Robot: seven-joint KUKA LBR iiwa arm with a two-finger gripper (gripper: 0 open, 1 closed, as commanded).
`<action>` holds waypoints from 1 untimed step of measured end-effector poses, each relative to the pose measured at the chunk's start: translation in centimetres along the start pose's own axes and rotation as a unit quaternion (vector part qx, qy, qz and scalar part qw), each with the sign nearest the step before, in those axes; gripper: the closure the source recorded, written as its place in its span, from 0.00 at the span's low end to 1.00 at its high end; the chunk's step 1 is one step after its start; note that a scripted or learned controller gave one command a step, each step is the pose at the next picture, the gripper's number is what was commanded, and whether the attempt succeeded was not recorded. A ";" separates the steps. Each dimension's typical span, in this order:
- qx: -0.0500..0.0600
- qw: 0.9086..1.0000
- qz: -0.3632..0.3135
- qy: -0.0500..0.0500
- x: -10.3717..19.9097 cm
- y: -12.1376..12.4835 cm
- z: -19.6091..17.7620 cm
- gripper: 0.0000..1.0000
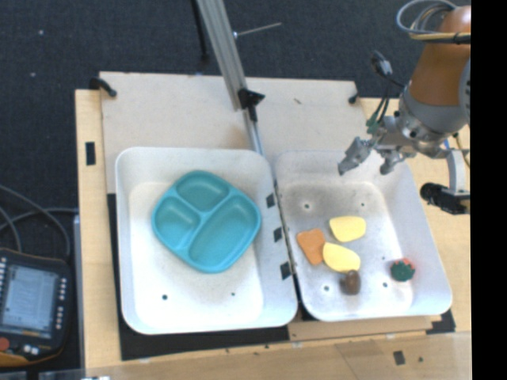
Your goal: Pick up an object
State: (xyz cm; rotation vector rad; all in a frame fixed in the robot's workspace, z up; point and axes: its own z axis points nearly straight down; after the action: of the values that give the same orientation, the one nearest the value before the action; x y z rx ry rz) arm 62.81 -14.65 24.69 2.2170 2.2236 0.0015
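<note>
Camera view: gripper (370, 158) open, nothing in it, over right bin (428, 236) far edge. In that bin: orange piece (311, 245), two yellow pieces (348, 229) (340, 256), brown item (350, 282), green item (402, 271) nr right wall. Teal plate (207, 220) in left bin (135, 236).

Wooden bench (91, 212) on dark carpet (71, 30); metal post (222, 42).
</note>
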 end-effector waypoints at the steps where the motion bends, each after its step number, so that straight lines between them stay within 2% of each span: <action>1: 0.000 1.000 0.000 0.000 0.0 0.0 0.0 0.00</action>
State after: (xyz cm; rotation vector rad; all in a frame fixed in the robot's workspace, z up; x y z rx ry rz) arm 62.81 -14.66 24.69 2.2165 2.2239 0.0008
